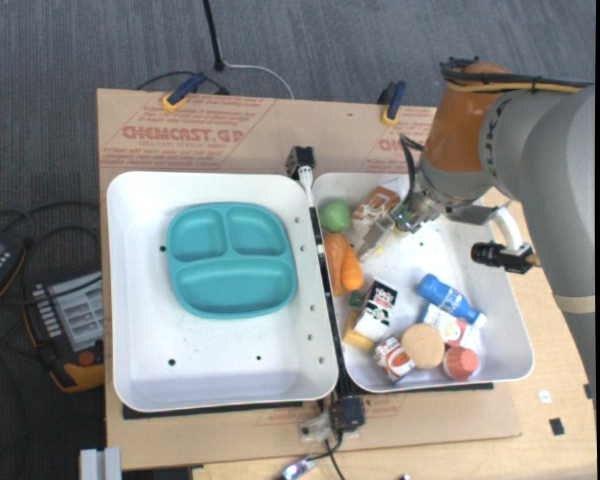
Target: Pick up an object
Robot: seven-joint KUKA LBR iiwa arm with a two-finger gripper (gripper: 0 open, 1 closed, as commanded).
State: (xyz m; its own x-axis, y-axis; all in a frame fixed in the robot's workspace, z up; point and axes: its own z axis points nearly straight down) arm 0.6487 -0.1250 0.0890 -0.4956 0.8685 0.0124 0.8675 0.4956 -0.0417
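Although no object had yet been lifted, the nearest candidates lay in the right bin [520, 313]: a green ball [334, 215] and an orange carrot [343, 260] against its left wall, the carrot's long axis running up-and-down along that wall. Both sat just left of the gripper [380, 234], whose thin fingers pointed down-left, slightly parted and grasping nothing. A brown packet [376, 206] lay beside them; the teal tray [230, 259] occupied the left bin [140, 348].

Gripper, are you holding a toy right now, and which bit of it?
No toy sits between its fingers: the gripper hangs open above the right bin, near the carrot and green ball.
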